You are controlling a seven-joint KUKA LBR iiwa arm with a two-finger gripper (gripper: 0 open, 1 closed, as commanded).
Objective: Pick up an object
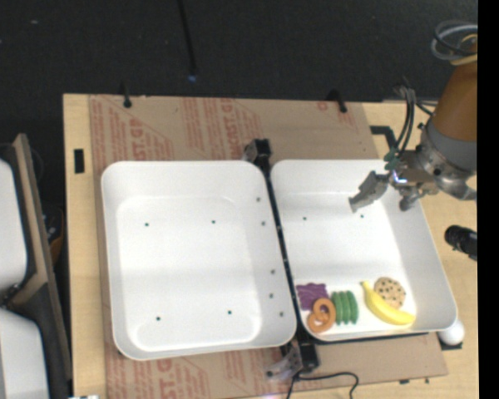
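Two shallow, glossy white plastic bins with rounded corners sit side by side on a flat brown cardboard sheet [191, 127]: the left bin [191, 256] mid-frame, the right bin [333, 239] beside it. The grey metal gripper [384, 191] hangs over the right bin's upper right part, its fingers spread, gripping nothing. Along that bin's lower edge lie five small toys: one curved yellow banana [387, 307], one speckled round cookie [390, 289], one ridged green piece [345, 306], one orange ring [323, 316], one purple lump [311, 293].

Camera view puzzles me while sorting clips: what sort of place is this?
Probably a robot grasping lab: two white bins on a board, toy food like a banana, and a gripper above.
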